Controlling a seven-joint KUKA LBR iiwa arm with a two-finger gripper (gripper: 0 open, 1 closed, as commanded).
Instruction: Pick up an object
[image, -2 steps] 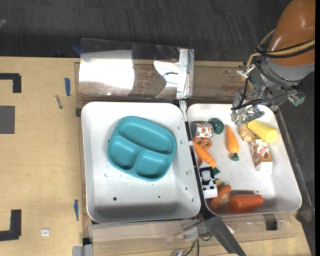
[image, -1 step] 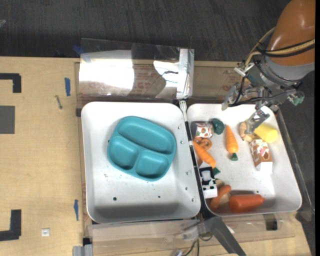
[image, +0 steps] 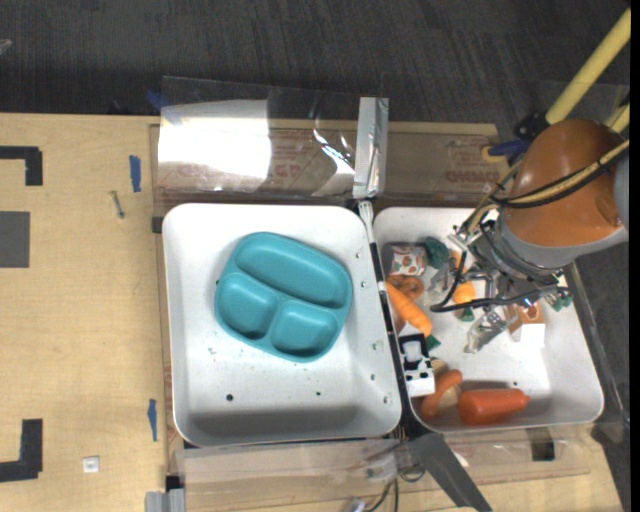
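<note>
Your gripper (image: 487, 322) low in the right bin (image: 575, 375), fingers' state you cannot tell, carrot (image: 409, 306) near the divider, red sausage (image: 491, 402) at the front wall, teal tray (image: 283, 294) in left bin (image: 200, 380).

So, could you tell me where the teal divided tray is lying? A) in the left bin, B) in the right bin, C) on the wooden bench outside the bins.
A: the teal divided tray lies on the floor of the left bin, away from the clutter in the right bin.
</note>
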